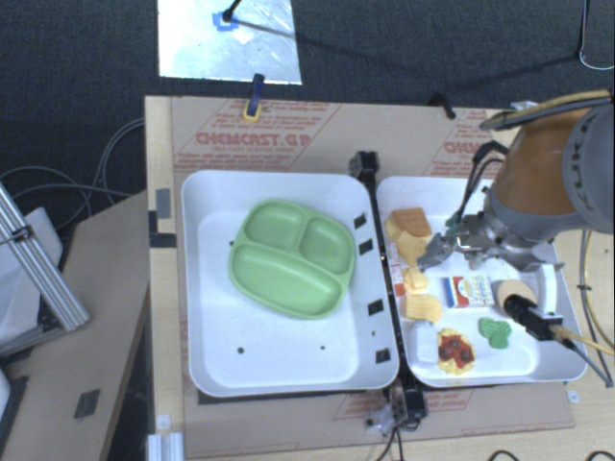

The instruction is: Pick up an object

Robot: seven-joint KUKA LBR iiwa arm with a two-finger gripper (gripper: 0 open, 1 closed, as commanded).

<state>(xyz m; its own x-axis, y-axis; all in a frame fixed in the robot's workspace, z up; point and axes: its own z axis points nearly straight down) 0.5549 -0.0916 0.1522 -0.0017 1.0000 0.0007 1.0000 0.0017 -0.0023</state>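
Your tool [437, 248] hangs low over the right bin [548, 368], near its left wall. You cannot tell its state from this slant. Just beside its tip lie yellow pieces [415, 250] and an orange block [411, 221], the likeliest targets. The left bin [207, 353] carries a green tray [291, 257].

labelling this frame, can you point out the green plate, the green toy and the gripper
green plate [292, 257], camera view, on its large front section, in the left bin
green toy [496, 331], camera view, on the middle of it, in the right bin
gripper [437, 249], camera view, at its fingertips over the yellow pieces
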